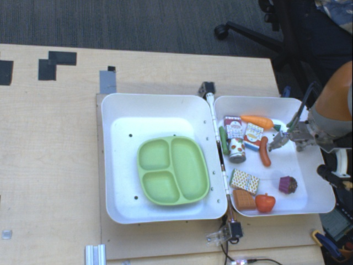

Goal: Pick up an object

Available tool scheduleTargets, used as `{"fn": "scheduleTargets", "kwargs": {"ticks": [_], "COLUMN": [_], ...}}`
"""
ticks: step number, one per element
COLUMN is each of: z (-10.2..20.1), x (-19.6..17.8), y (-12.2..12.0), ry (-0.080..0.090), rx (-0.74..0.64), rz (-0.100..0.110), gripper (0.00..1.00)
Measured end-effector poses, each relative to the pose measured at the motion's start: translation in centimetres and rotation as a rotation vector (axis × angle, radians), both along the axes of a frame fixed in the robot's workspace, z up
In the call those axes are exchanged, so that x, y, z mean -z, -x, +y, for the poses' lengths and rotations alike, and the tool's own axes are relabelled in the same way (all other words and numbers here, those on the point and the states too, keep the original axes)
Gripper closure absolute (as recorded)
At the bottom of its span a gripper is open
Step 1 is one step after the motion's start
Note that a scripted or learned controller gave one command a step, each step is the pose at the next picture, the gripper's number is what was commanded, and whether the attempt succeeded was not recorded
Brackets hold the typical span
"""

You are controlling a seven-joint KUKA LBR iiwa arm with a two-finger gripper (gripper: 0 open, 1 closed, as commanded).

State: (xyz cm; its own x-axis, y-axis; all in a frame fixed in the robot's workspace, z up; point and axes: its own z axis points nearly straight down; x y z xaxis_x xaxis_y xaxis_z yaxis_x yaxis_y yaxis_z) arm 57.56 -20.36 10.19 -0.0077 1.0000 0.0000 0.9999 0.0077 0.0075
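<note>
Several small toy foods crowd the right bin [325,203], while the left bin [118,148] carries a green divided plate [174,170]. The gripper [280,139] hangs just right of a red sausage [265,151], near the bin's middle; its fingers look parted and empty, though blur makes that uncertain. The sausage is probably light, stiff plastic, smooth and apt to roll, so pinching across its narrow middle seems best.
</note>
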Motion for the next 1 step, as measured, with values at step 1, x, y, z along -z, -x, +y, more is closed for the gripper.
{"fn": "scheduleTargets", "kwargs": {"ticks": [1], "z": [5.16], "x": [1.51], "y": [4.32], "ry": [0.002], "rx": [0.005], "rz": [0.000], "gripper": [0.00]}}
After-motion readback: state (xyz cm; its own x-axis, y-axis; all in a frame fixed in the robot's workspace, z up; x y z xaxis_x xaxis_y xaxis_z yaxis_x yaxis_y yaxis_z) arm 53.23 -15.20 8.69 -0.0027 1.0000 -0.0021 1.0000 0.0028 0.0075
